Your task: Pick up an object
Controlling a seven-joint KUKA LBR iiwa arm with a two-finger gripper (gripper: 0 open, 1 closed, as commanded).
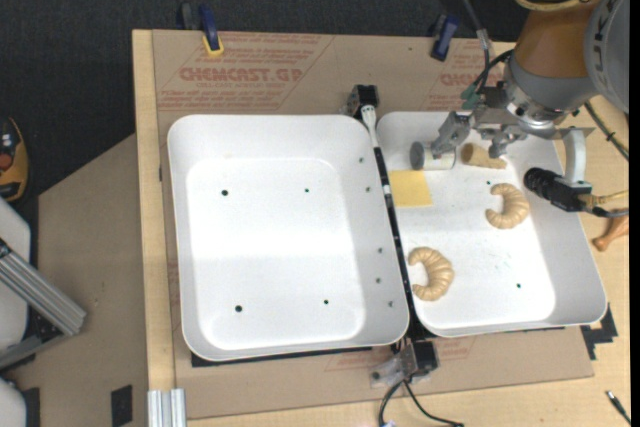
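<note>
I see the end effector, fingers spread and holding nothing, above the right bin near a yellow square and two croissants.

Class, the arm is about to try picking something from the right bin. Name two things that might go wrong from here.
1. The hand sits close to the right bin's far wall, so it may hit the rim.
2. The small tan piece beside the hand is tiny, so a grasp may well miss it. The two croissants lie further off.
</note>
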